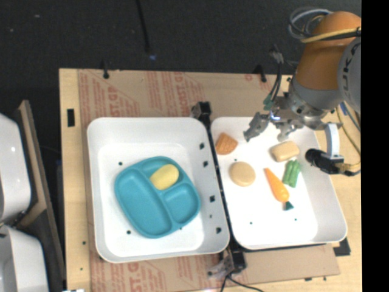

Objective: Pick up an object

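Hovering the end effector (pixel 275 125) just above the tan block (pixel 284 151), I am lining up a grasp, grip state unclear.

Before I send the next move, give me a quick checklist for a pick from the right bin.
1. End effector above the right bin: ok.
2. Something held already: cannot tell.
3. Nearest target, the tan block, lying free: ok.
4. Carrot apart from the green piece: cannot tell, they look very close.
5. Round biscuit and orange wedge have space around them: ok.
6. Blue tray in the left bin, away from the arm: ok.
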Tool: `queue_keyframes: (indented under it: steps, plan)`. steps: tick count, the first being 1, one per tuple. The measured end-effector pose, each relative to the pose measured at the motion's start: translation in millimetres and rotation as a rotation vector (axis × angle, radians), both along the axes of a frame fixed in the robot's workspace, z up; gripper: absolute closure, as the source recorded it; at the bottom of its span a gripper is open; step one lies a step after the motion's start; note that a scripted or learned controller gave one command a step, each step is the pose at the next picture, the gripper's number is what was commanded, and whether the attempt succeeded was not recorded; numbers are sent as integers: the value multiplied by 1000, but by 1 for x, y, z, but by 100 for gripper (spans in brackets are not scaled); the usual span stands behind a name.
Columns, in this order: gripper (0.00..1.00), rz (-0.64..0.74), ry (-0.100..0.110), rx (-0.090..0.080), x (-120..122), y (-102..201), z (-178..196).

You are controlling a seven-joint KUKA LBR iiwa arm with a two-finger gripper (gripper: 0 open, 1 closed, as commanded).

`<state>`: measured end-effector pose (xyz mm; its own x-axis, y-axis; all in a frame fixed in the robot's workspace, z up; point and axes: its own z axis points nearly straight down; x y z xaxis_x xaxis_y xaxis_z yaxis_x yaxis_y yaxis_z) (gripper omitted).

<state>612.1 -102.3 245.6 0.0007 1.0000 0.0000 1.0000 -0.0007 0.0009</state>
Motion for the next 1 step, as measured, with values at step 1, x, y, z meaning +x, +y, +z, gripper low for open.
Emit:
queue_keyframes:
  steps: [1]
  plan:
    - [0, 1, 7, 0, 60, -1, -69]
